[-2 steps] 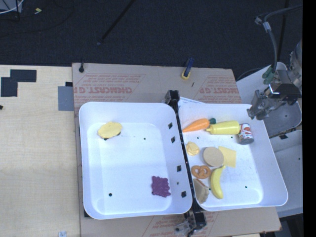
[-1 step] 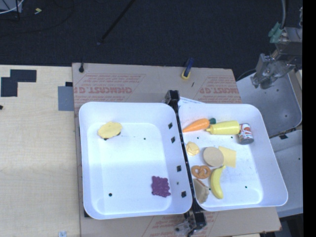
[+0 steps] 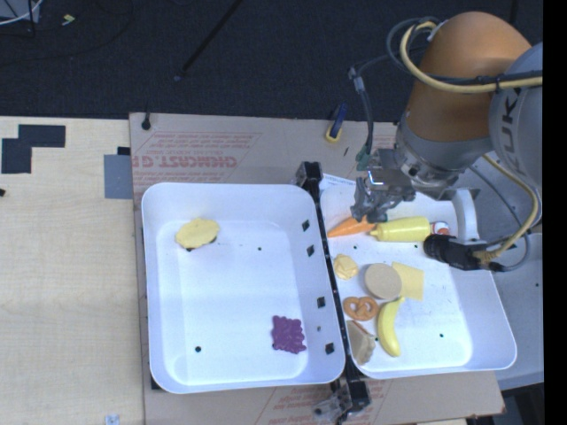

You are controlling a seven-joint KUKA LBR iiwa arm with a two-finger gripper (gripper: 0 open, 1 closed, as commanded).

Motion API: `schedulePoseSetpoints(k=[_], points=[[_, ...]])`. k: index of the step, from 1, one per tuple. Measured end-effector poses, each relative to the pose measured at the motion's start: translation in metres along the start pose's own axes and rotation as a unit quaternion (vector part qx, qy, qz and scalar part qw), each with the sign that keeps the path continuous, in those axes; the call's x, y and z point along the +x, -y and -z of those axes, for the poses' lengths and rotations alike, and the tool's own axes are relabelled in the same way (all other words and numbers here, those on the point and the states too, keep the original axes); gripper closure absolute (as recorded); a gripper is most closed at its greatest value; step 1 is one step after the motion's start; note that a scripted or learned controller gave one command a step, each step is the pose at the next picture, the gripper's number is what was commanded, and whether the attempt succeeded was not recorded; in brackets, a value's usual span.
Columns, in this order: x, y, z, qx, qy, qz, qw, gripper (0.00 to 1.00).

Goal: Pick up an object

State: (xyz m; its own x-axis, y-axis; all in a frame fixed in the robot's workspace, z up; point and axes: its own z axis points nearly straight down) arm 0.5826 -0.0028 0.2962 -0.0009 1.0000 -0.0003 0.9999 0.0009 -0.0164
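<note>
The gripper hangs low over the far end of the right bin; whether its fingers are open or closed cannot be told. Just below its tip lies an orange carrot, touching a yellow bottle to its right. Nearer the camera rest a round tan disc, a yellow cheese wedge, a pretzel and a banana. The left bin holds a yellow lump and purple grapes. Both bins sit on brown cardboard over a pale wooden bench.
</note>
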Motion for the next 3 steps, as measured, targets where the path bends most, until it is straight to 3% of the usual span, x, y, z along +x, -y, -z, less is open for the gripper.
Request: schedulePoseSetpoints(k=[1, 2, 3], points=[[0.014, -0.002, 0.121, -0.012, 0.000, 0.001, 0.9999, 1.00], [0.003, 0.026, 0.237, -0.013, 0.000, 0.000, 0.9999, 1.00], [0.037, 0.052, 0.048, 0.002, 0.000, 0.001, 1.0000, 1.00]])
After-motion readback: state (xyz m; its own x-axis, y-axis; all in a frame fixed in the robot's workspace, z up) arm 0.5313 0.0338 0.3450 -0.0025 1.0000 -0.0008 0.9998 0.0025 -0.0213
